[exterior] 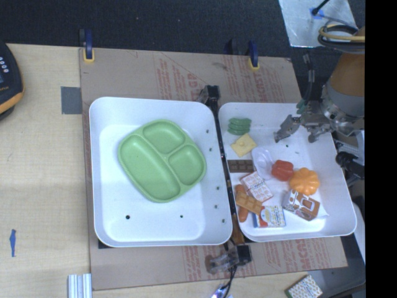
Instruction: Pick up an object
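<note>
Gripper (pixel 302 128) spread wide, holding nothing, over right white bin (pixel 347 225) far edge; small orange plastic pumpkin (pixel 304 181) near its right edge looks light, rigid, slick—pinch across ribbed sides.

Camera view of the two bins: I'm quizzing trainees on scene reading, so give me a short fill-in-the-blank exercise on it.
1. The green divided plate lies in the ____ bin.
2. The plate has ____ compartments.
3. The toy pumpkin is coloured ____.
4. The pincer hangs over the ____ bin.

Missing words: left; three; orange; right
</note>
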Available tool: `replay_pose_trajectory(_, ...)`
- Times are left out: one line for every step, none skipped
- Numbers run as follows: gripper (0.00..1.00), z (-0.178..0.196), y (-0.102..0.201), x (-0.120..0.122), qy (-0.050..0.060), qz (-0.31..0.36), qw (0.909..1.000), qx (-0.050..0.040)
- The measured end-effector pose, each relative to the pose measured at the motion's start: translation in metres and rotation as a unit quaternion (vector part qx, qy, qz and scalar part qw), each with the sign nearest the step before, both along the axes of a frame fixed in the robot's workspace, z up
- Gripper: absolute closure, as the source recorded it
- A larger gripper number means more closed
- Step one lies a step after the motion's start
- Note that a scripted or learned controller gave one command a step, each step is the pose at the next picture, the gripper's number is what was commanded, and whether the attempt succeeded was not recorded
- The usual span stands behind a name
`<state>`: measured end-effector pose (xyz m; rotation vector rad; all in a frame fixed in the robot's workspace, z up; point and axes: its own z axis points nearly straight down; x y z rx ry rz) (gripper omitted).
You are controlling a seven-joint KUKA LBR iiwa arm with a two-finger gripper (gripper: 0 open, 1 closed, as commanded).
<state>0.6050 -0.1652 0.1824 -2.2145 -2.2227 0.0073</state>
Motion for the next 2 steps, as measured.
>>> replay_pose_trajectory(0.0,-0.093,-0.006,-0.031,0.0,0.0,1.0,0.0003)
replay_pose_trajectory(1.0,-0.08,-0.007,-0.029,-0.001,0.001,1.0,-0.0002)
